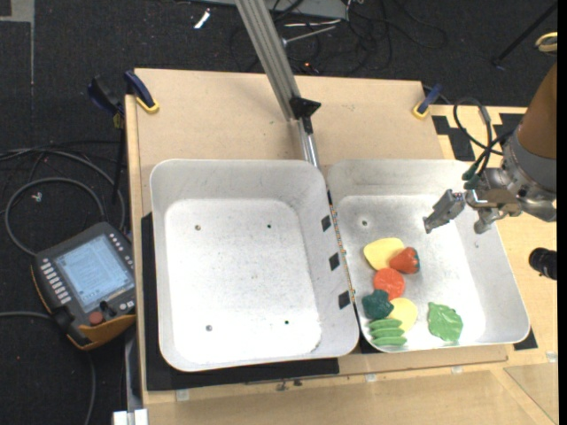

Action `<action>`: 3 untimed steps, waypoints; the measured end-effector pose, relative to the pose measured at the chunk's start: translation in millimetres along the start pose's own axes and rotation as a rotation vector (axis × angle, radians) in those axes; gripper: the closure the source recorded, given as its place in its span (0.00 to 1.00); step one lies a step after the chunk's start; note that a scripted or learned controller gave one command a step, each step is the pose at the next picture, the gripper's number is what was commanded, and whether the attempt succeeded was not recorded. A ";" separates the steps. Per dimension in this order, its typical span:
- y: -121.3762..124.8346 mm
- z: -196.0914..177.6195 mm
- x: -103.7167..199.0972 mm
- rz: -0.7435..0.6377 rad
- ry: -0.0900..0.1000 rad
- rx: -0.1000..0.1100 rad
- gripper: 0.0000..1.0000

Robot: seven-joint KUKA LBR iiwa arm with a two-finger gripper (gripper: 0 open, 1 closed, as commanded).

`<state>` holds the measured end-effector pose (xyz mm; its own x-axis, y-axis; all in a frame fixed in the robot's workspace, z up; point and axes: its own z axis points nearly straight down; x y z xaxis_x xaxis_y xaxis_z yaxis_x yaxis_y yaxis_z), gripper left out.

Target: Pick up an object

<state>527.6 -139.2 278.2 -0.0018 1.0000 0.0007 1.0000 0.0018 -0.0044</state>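
Two bins [177, 184]; toy foods [390, 282] clustered right.

Matt white speckled bins [239, 184], pale smooth wooden bench [221, 113], glossy plastic toys [390, 282]

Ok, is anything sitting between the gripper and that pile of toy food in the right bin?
Nothing visible does. The gripper hangs over the right bin near its upper right, and the pile, with the yellow piece and red piece nearest, lies lower left across bare bin floor.
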 end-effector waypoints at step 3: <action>7.6 92.1 11.1 0.002 0.001 0.001 0.00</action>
<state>534.8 -128.1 186.0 0.0005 1.0000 0.0012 1.0000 -0.0005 -0.0052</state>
